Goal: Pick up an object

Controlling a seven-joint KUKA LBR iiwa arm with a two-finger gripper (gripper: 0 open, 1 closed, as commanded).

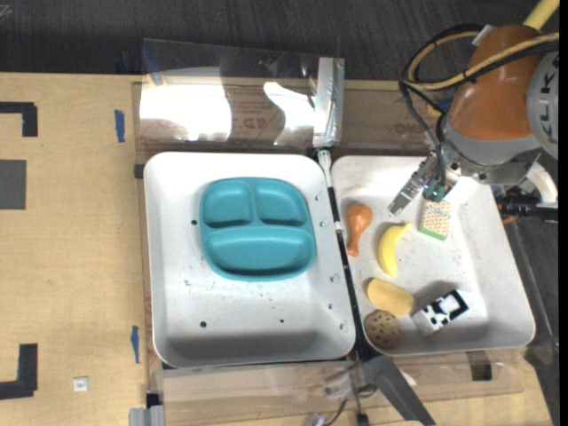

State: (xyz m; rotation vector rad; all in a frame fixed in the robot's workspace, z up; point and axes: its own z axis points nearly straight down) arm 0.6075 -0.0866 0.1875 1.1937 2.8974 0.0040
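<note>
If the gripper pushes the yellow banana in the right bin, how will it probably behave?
The banana looks like a smooth toy fruit, so it is probably light and stiff and may slip between the fingers. Its curved shape suggests it would pivot or slide rather than roll straight. It lies near the orange carrot-like piece and the tan piece, so a push could knock them.

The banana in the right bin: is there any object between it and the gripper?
Nothing visible lies between them. The gripper hangs over bare bin floor up and right of the banana. The sponge-like block sits to the gripper's lower right, the carrot-like piece left of the banana.
</note>
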